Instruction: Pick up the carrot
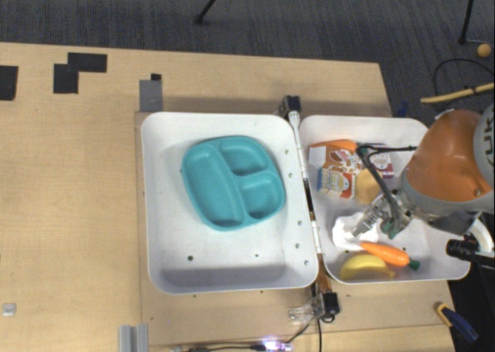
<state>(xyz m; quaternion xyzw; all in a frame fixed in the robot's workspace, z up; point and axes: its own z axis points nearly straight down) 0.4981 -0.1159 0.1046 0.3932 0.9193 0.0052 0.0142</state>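
Nearest the camera, a yellow banana (364, 266) lies at the front edge of the right white bin (418, 128), with the orange carrot (384, 252) resting just behind it and touching it, its green tip pointing right. My gripper (379, 223) hangs low over this bin, just above the carrot's left end; its fingers are too small and cluttered to judge, so I cannot tell whether they are apart or together, and nothing is visibly held between them. Behind my gripper sits a white and orange snack pouch (338, 169). My grey arm with its orange band (452, 158) covers the bin's right side. Beside it, the left white bin (166, 265) holds a teal divided plate (232, 180).
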